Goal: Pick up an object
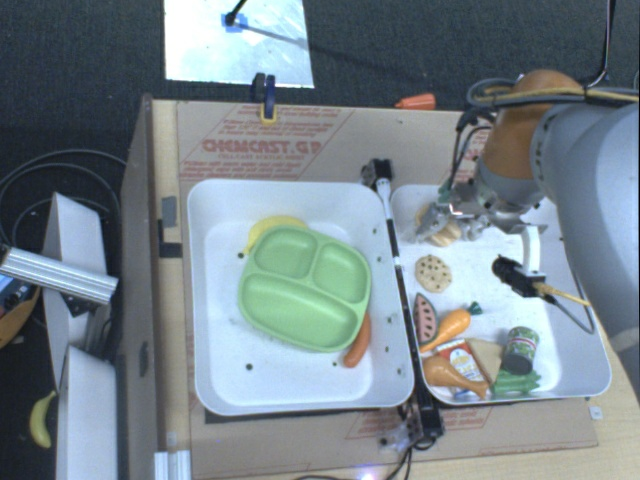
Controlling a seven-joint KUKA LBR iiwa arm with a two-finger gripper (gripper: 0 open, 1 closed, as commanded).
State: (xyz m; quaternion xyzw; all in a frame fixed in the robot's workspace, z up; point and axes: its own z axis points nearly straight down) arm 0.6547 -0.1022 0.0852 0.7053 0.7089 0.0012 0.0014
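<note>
Two white bins are set side by side on the bench [250, 133], and the gripper [447, 220] is lowered at the far end of the right bin [590, 363]. Whether its jaws are apart cannot be told. A cookie [432, 272] lies just nearside of it, probably the object being sought.

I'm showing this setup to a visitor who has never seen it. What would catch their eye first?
Probably the green divided tray filling the left bin, with a yellow thing peeking out behind it and a sausage at its lower right edge. Next, the big grey arm reaching in from the right, its gripper low over the far end of the right bin, where toy food is heaped: cookie, carrot, watermelon slice.
</note>
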